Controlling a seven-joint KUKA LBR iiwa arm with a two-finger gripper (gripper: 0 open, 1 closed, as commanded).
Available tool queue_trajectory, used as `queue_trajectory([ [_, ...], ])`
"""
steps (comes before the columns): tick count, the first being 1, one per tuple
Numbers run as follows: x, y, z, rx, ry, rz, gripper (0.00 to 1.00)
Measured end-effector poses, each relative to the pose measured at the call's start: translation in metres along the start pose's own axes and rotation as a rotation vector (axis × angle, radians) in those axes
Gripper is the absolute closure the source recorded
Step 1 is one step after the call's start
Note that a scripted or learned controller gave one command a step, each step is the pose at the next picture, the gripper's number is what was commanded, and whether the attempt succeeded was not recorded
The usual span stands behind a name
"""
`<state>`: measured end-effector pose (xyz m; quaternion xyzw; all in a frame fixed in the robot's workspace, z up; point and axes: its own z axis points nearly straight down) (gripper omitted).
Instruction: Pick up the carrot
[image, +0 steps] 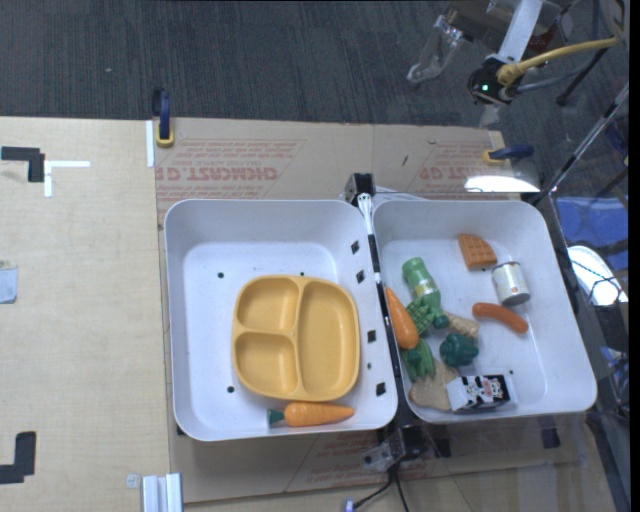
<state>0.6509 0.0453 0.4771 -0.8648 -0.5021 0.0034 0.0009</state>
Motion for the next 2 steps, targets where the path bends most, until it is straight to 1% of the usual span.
queue_trajectory([
  [1,0.058,-0.030,-0.063,-0.004,0.004,0.068,0.00],
  [2,0.124,-0.060,-0.062,-0.004,0.006,0.250,0.00],
])
